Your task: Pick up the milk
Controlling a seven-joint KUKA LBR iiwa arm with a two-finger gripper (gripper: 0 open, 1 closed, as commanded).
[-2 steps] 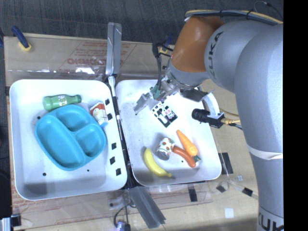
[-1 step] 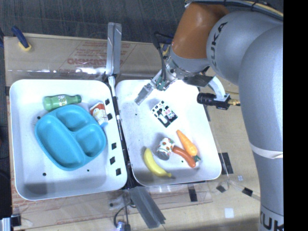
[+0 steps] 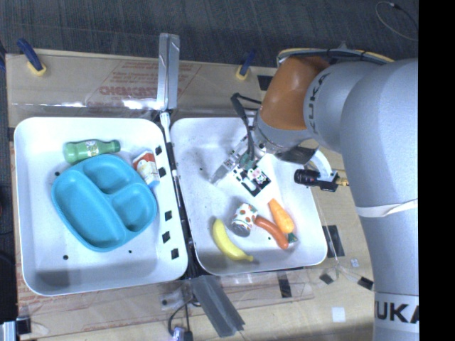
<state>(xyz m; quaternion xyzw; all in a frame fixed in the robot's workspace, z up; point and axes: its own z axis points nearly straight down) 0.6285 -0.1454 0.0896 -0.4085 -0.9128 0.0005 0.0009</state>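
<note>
Your milk (image 3: 146, 168) is in the left bin (image 3: 28, 190), a small carton with red and white print lying tilted against the upper right edge of the blue divided plate (image 3: 103, 201) and close to that bin's right wall. Just above the plate you have a green bottle (image 3: 90, 148) lying on its side, near the milk but apart from it. Nothing lies on top of the carton; the plate rim touches or nearly touches it on one side and the wall between the bins hems it in on the other.

The tool (image 3: 231, 165) is over the right bin (image 3: 192, 141), near its upper middle, well apart from the milk and on the far side of the divider. Its metal fingers (image 3: 222, 171) point down and to the left with nothing visible between them; they look set narrowly apart. Right beside the tool lies a small black and white patterned item (image 3: 254, 179). Lower in that bin you see a small can (image 3: 244, 219), a banana (image 3: 229, 241), an orange carrot (image 3: 281, 216) and a red sausage-like piece (image 3: 272, 231), clustered together. The grey arm (image 3: 370, 119) with its orange band (image 3: 288, 94) crosses the right bin's upper right corner above the desk (image 3: 106, 77)
</note>
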